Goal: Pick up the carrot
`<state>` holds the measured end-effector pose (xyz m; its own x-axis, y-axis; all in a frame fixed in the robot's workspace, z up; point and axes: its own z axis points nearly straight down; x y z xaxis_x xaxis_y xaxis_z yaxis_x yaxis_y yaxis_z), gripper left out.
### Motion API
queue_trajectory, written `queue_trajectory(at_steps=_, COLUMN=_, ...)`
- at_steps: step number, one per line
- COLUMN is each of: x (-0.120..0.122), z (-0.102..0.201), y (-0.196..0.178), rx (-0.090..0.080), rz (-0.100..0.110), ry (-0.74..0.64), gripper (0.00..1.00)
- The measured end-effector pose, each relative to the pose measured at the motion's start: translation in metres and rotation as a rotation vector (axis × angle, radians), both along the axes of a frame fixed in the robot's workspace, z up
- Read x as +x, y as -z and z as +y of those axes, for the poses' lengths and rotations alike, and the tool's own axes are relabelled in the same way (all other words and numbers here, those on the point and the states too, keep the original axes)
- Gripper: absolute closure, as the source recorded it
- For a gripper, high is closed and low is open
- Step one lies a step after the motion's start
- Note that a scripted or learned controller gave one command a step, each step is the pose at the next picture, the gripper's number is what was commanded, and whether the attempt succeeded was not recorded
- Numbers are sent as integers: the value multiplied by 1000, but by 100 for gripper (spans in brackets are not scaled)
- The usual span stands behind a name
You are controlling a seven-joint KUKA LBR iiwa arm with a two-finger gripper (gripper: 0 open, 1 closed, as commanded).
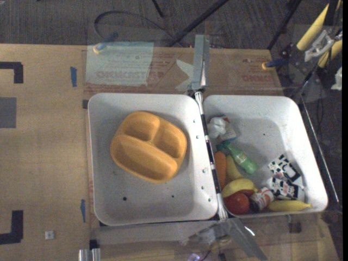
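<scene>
Carrot (220, 169) lies lengthwise against the left wall of the right bin (272, 109), toward that bin's near-left corner. I see a green bottle (239, 157) just beside it on the right, a yellow banana piece (237, 186) touching its lower end, and a red tomato (237, 203) nearer the front edge. A black-and-white carton (285, 177) sits by the right wall. In the left bin (103, 145) I see an orange divided plate (148, 145). From my view I cannot tell the gripper's state or how the carrot lies relative to it.
</scene>
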<state>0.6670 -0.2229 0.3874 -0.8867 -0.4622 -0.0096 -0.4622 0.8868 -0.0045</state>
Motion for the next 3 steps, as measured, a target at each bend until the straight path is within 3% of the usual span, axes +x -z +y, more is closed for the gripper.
queue_trajectory(at_steps=1, x=0, z=-1, y=-51, rx=4, rz=-3, ry=536, gripper=0)
queue_trajectory(at_steps=2, x=-67, z=138, y=2, rx=7, rz=7, ry=1021, gripper=0)
queue_trajectory(at_steps=3, x=-91, z=236, y=79, rx=6, rz=9, ry=869, gripper=0)
